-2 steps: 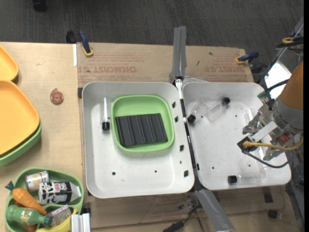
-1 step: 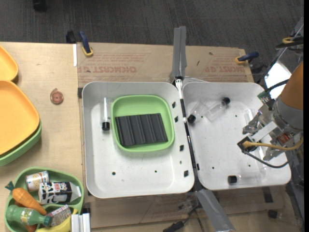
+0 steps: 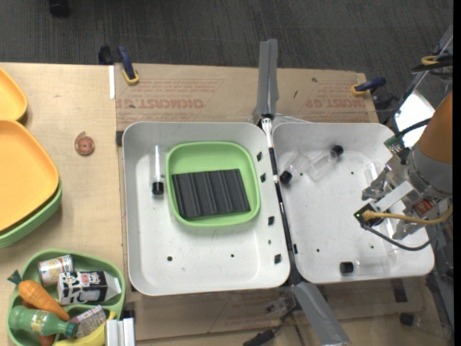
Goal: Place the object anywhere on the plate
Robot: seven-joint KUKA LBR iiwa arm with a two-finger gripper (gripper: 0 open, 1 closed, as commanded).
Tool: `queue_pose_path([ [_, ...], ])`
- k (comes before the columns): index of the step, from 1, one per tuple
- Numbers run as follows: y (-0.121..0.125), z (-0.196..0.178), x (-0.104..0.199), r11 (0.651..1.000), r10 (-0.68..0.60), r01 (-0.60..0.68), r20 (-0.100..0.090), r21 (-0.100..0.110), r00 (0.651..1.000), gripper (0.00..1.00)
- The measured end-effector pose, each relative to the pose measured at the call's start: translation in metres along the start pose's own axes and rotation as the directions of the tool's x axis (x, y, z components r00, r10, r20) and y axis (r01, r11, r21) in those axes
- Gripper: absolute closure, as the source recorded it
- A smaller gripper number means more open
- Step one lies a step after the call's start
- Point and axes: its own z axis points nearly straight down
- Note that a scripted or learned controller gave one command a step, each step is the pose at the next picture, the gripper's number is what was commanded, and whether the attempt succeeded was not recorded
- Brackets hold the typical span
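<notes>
Currently claw (image 3: 395, 218) low at right bin's right edge, finger state unclear. Clear plastic tubes with black caps (image 3: 317, 162) lie nearby; pick one, carry left over green square plate (image 3: 212, 153).

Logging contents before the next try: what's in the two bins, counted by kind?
Green plate: 1
Dark ribbed slab, on the plate: 1
Clear tubes with black caps: 4, of which 1 in the left bin and 3 in the right bin, going by the caps
Total: 6
</notes>
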Motion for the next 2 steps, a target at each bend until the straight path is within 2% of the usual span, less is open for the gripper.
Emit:
queue_pose_path([
  [2, -0.0150, 0.0111, 0.0079, 0.978, 0.209, -0.209, -0.001, -0.001, 0.978, 0.00],
])
